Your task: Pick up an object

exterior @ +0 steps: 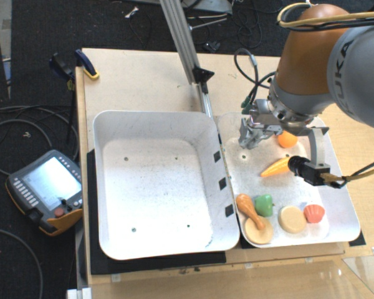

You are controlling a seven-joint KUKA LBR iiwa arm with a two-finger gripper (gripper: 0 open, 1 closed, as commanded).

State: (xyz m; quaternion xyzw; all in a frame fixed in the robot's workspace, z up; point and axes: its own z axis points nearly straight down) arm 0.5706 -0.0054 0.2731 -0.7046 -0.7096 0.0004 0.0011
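Note:
My gripper [250,137] hangs over the far left part of the right bin [237,167], its metal fingers pointing down with nothing visible between them. An orange ball [288,139] lies just right of it, partly behind the wrist. An orange carrot-like cone [275,167] rests in the middle of that bin. Along the near edge sit a brown drumstick-shaped piece [250,211], a green toy [263,204], a tan round disc [292,219] and a red strawberry-like piece [314,213].
The left bin [112,129] sits beside the right one. A metal pole [184,39] slants up from between the bins. A teach pendant [47,192] lies on the floor to the left. A black cable connector [308,170] hangs near the cone.

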